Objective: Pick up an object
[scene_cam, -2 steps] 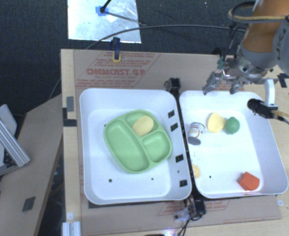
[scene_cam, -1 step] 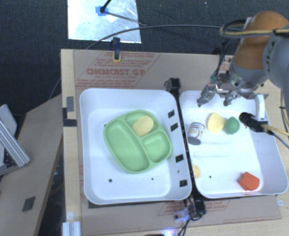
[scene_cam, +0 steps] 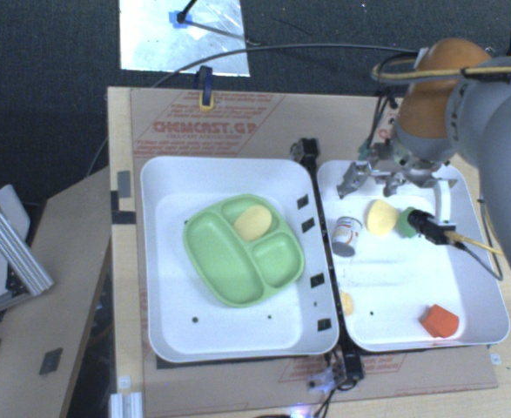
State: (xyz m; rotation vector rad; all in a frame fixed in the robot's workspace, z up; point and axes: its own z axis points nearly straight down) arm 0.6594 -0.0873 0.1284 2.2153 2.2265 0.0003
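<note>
Red printed lettering reading "CHEMCAST GP" stands on the flat brown cardboard sheet (scene_cam: 205, 120), well apart from the gripper (scene_cam: 379, 179), to its left and farther back. Smaller red print beside it is illegible.

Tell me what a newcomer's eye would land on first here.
The green tray in the left bin stands out most, with a yellow piece lying in its upper compartment. Next comes the arm, reaching in from the right, with its gripper over the far end of the right bin. In that bin an orange block glows at the near right corner.
</note>
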